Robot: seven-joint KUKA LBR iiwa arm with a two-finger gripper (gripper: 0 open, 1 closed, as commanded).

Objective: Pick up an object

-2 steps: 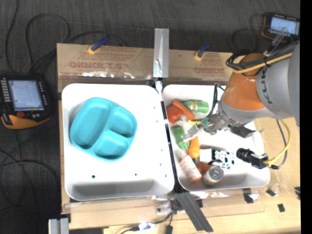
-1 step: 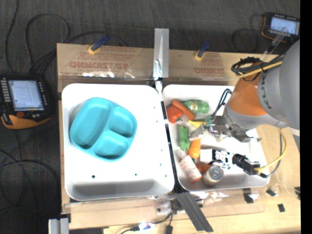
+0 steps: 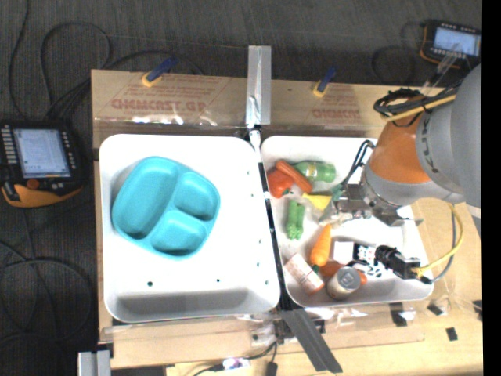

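From above, the counter point(image 3: 180, 100) carries two white bins side by side. The left bin point(image 3: 235, 233) holds a turquoise divided tray point(image 3: 164, 204) with three rounded compartments, lying near its upper left.

The right bin point(image 3: 407, 288) holds a cluster of small objects. Near its upper left lies a red-orange piece point(image 3: 283, 178), touching a green bottle-shaped item point(image 3: 315, 170) beside it. Below them is a slim green pod-like piece point(image 3: 294, 218), upright along the divider, and a small yellow piece point(image 3: 317, 201) just right of it. An orange carrot-shaped piece point(image 3: 320, 245) tilts in the middle of the bin. Lower down sit a pinkish cylinder point(image 3: 299, 271) and a round tin-like can point(image 3: 344, 281) with a metallic top, close together.

The grey arm with its orange band point(image 3: 395, 155) reaches in from the right, and the claw point(image 3: 342, 207) hangs over the middle of the right bin, near the yellow piece and the carrot-shaped piece. Whether it is apart or together cannot be told from this angle, and nothing is visibly between its tips.
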